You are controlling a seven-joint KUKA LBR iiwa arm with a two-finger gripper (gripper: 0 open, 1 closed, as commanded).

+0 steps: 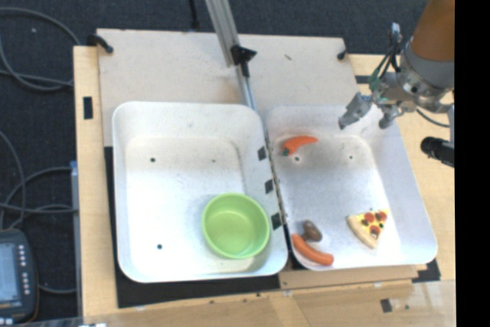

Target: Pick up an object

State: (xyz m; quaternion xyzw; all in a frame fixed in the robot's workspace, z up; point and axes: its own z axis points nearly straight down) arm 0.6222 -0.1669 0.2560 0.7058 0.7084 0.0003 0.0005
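Observation:
My gripper (370,114) hangs open over the far right corner of the right bin (398,180), its two grey fingers spread apart with nothing between them. An orange carrot (298,142) lies in the right bin's far left part, well to the left of the gripper. A pizza slice (368,227) rests near the bin's front right. At the front left of that bin sit a small brown object (311,230) and an orange-red sausage (312,250). A green bowl (236,224) stands in the front right corner of the left bin (153,165).
A slanted aluminium post (218,4) rises from the bench behind the divide between the two bins. Cables trail on the dark floor at the left, and a black fixture (438,149) sits beside the right bin's right edge.

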